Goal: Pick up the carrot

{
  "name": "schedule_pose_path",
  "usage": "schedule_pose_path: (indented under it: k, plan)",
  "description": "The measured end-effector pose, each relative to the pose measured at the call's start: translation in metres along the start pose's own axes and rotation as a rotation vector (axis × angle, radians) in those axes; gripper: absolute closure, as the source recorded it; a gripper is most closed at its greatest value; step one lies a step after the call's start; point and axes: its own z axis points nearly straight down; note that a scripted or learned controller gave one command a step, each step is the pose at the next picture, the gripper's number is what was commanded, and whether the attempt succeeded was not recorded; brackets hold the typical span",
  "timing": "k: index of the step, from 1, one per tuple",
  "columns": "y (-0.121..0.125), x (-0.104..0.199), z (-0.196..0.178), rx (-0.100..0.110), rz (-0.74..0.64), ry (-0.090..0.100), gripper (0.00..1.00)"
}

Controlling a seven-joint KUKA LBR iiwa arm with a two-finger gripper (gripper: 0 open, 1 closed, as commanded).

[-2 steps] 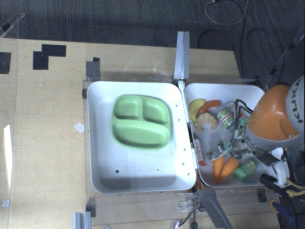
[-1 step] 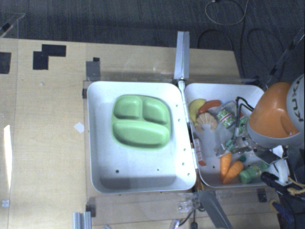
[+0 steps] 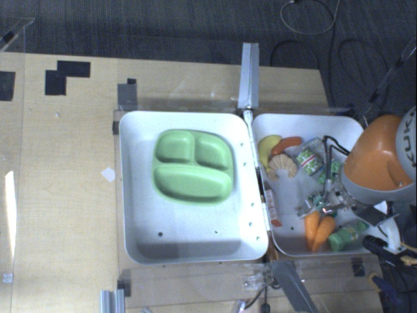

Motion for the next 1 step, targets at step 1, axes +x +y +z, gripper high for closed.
schedule_pose_path:
  k: [1]
  plan:
    - [-0.0092, -0.0146, -0.0130, 0.010, 0.004, -0.001, 1.00]
